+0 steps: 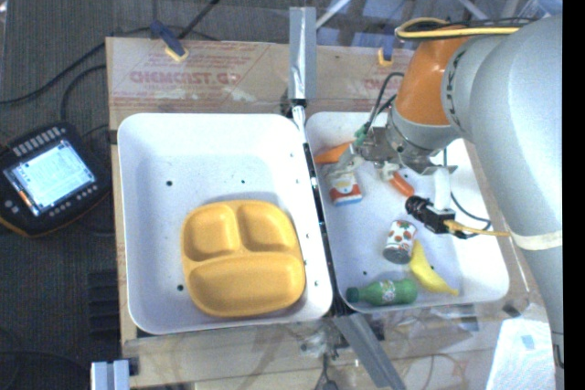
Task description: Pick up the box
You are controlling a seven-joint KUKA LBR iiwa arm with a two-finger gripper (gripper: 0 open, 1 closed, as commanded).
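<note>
We are looking down on a bench (128, 68) carrying two white bins, where the box (345, 187), red and white, is lying in the right bin (489, 274) near its left wall, just below and beside the claw (366, 144); whether the claw is apart or together, we cannot tell. We are counting one yellow divided tray (242, 258) in the left bin (155, 160), and one can (399, 241), one banana (430, 272), one green bottle (384, 291) in the right. No label is reading clearly.
</note>
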